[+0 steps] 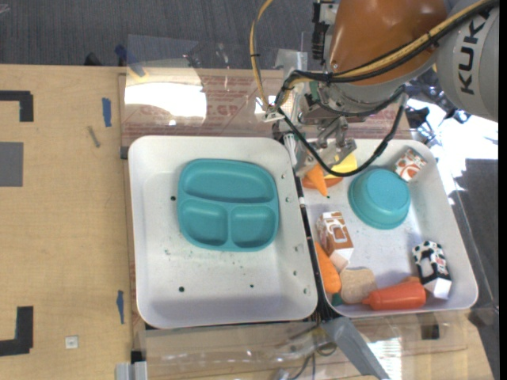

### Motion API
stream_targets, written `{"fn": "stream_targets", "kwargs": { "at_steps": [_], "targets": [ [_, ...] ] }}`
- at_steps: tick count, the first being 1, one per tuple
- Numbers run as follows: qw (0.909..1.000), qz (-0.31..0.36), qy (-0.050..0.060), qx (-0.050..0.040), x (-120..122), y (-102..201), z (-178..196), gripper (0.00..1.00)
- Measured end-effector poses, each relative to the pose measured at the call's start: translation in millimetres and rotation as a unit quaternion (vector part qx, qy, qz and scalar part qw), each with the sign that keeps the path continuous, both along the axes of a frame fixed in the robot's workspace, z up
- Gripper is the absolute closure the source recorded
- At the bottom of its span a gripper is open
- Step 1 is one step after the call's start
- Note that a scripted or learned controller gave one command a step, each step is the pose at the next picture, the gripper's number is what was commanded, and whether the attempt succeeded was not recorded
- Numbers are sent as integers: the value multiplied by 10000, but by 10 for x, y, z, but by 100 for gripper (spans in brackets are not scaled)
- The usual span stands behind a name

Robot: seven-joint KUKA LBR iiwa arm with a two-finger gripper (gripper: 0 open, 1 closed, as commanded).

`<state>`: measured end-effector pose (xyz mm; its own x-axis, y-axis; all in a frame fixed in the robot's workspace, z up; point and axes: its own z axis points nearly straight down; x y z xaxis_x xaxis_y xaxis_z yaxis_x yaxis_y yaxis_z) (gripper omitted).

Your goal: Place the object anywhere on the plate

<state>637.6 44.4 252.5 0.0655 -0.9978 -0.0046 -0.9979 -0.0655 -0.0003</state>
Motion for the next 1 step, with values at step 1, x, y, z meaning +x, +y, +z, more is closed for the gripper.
{"fn": "stream_targets", "kwargs": {
  "at_steps": [1],
  "targets": [
    [9995, 314, -78, 14, 23, 711, 982, 100]
  ]
}}
